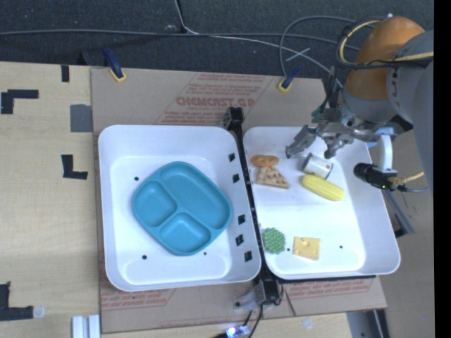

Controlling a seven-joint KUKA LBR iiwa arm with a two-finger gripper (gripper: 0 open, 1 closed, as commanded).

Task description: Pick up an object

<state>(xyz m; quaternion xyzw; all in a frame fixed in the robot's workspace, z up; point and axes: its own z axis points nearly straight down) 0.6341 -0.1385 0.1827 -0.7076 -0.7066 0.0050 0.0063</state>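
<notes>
My gripper (311, 149) hangs over the back of the right bin (366, 224), its two dark fingers spread open with nothing between them. Just below and right of it lies a small white cylinder (318, 165) on its side. A yellow corn cob (323, 187) rests in front of the cylinder. Left of the gripper are a brown bread piece (266, 161) and a pizza slice (272, 179). Near the bin's front lie a green broccoli floret (274, 241) and a yellow cheese wedge (306, 248).
The left bin (116, 189) holds a blue compartment tray (182, 207). A black divider (243, 189) runs between the bins. Cables loop behind the arm's orange band (384, 55). Clamps (116, 69) pin the cardboard at the back.
</notes>
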